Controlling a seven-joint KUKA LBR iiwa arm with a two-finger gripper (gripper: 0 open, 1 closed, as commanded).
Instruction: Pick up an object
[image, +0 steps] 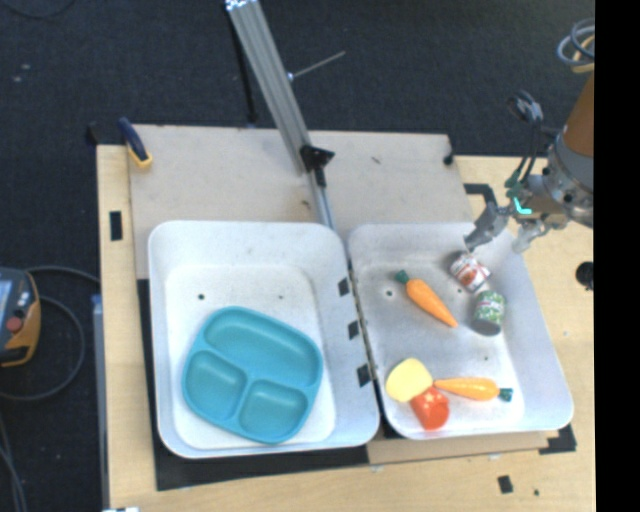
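**My pincer above the right bin's far edge**

I reached in from the right, and my pincer (503, 232) hung over the far right corner of the shallow white right-hand bin (540, 400), its two fingers spread apart with nothing between them. Just below the nearer fingertip lay a small red-and-white can (469, 271) on its side, with a grey-green rounded object (488, 311) beside it. An orange plastic carrot (430, 301) lay near the bin's middle. Along the near edge sat a yellow rounded toy (408, 380), a red plastic pepper (431, 409) touching it, and a second orange carrot (470, 388). The shallow white left-hand bin (170, 250) held a blue divided plastic plate (251, 373). Both bins rested on the tan tabletop (220, 170).
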